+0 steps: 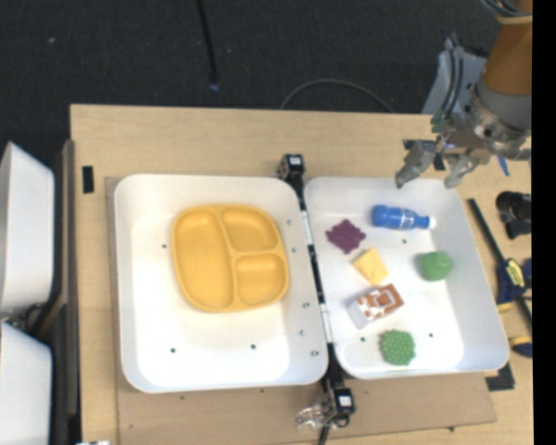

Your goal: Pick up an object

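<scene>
The right bin [463,341] holds several small objects: a blue bottle [398,217] lying on its side, a purple piece [346,235], a yellow block [372,266], a green ball [435,265], a brown and white box [375,305] and a bumpy green ball [398,347]. My gripper [434,166] hangs over the bin's far edge, above and slightly right of the blue bottle. Its fingers [410,167] are spread apart with nothing between them.
The left bin [139,341] holds a yellow divided plate [230,256]. A black clip [291,166] sits where the bins meet at the back, another [337,400] at the front. Tools [513,213] lie on the bench by the right bin.
</scene>
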### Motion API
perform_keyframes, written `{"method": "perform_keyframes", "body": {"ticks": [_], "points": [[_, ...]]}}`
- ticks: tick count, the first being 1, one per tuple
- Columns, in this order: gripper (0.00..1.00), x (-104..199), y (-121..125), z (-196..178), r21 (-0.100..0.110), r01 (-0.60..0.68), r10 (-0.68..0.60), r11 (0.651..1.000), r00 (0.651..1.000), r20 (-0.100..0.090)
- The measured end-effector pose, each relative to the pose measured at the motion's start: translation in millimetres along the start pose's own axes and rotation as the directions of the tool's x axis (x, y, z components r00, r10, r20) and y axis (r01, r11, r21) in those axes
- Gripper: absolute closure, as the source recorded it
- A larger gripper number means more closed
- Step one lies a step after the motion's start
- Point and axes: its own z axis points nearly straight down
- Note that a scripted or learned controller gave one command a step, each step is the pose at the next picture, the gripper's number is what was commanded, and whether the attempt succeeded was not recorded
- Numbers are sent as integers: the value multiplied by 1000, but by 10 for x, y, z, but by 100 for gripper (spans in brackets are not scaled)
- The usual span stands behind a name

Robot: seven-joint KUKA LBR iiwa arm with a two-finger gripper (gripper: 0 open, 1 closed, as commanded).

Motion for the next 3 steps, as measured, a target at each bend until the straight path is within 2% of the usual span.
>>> {"method": "perform_keyframes", "body": {"ticks": [1, 3], "points": [[0, 5, 16, -84, -13, 2, -2, 1000, 1000, 1], [0, -179, -41, 1002, -9, 0, 0, 1000, 1000, 3]]}}
